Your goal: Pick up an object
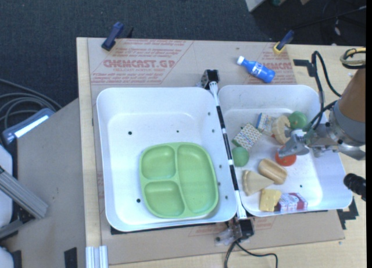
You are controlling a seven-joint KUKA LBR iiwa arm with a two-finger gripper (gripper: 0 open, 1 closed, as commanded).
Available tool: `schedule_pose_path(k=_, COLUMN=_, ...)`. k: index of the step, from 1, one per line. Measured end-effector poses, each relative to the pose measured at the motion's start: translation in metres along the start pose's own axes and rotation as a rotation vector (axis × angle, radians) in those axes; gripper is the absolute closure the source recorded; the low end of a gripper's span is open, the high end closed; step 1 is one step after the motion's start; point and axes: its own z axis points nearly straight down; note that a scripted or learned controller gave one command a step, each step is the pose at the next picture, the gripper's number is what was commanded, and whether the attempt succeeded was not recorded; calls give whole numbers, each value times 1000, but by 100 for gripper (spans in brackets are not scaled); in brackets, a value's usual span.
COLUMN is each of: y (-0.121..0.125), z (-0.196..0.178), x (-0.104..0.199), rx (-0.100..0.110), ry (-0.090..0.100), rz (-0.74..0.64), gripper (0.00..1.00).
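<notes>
From above, the arm (354, 115) reaches in from the right over the right bin (308, 95). Its fingers (295, 145) sit low above a red object (285, 158); whether they grip it I cannot tell. Around them lie a green ball (298, 119), a tan bread roll (272, 171), a yellow wedge (269, 199), a checkered packet (247, 136) and a second green ball (239, 156). The left bin (116, 110) holds a green divided tray (178, 179). A blue bottle (256, 69) lies on the worktop (151, 63) beyond the bins.

green tray (179, 179) | white bins (116, 145) | blue bottle (256, 69) | red tomato (285, 158)
</notes>
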Motion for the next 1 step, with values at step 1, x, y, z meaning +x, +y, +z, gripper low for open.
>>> schedule_pose_path(k=1, y=0, z=104, x=16, rx=0, ry=0, rz=0, gripper=0)
